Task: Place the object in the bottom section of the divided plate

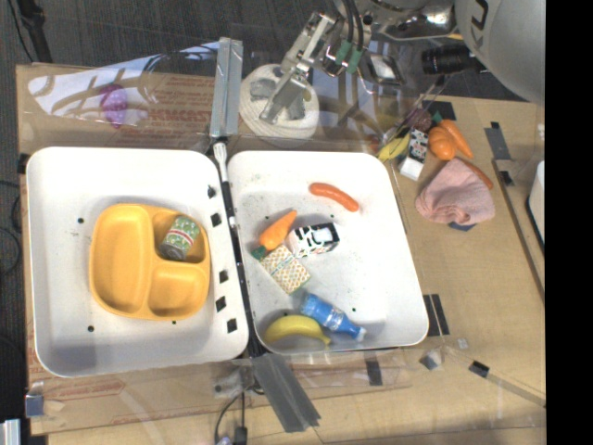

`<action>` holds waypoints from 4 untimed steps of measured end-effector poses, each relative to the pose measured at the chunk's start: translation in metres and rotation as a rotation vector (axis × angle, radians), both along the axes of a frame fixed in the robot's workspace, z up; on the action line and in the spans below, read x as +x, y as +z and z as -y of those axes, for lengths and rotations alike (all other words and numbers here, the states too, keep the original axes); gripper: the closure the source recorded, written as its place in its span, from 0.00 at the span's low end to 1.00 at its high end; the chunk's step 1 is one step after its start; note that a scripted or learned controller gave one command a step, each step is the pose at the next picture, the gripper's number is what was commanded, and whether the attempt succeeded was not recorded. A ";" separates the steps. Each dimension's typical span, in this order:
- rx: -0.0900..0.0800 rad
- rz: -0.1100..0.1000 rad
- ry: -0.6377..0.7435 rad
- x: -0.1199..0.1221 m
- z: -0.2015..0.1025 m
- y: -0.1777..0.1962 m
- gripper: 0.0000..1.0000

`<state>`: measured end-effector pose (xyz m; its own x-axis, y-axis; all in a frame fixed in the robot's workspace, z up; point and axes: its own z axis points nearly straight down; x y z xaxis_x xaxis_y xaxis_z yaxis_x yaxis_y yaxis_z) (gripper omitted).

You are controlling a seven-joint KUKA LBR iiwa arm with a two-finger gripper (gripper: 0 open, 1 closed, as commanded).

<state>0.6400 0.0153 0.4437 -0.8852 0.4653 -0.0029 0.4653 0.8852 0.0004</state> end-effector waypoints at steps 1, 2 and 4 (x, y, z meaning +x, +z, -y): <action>0.000 0.000 0.000 0.000 0.000 0.000 0.00; 0.000 0.000 0.000 0.000 0.000 0.000 0.00; 0.000 0.000 0.000 0.000 0.000 0.000 0.00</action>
